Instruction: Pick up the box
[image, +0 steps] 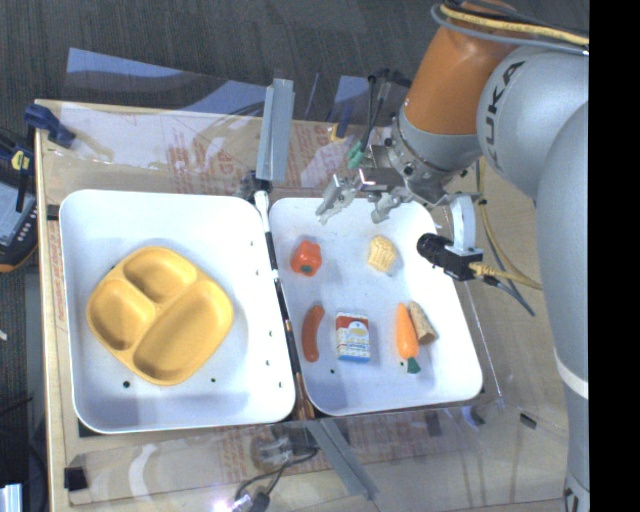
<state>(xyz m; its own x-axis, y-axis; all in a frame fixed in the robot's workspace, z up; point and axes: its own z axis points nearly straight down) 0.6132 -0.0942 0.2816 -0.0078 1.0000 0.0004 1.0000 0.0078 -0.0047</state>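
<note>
Grey arm (545, 200), closest to the lens, sweeps in from the right and carries its end effector (360, 203) over the far rim of the right bin (455, 375), where its two fingers (333, 200) stand spread with nothing between them. That height and open stance suit an approach from above, though the tool sits well apart from the target. Nearer the front of that bin lies the box (352, 337), flat and alone on the white floor, between a sausage (311, 333) on its left and a carrot (405, 335) on its right; the gaps on both sides look wide enough, I judge, for fingers to come down astride it. A brown piece (423, 323) touches the carrot, a red pepper (307, 257) and a pale corn piece (381, 254) sit farther back, nearer the tool. Left of these, the other bin (80, 215) holds a yellow divided plate (160, 314). Both bins rest side by side on the worktop (150, 150). The pick seems not yet begun: the tool would need to travel forward over the box and descend.
</note>
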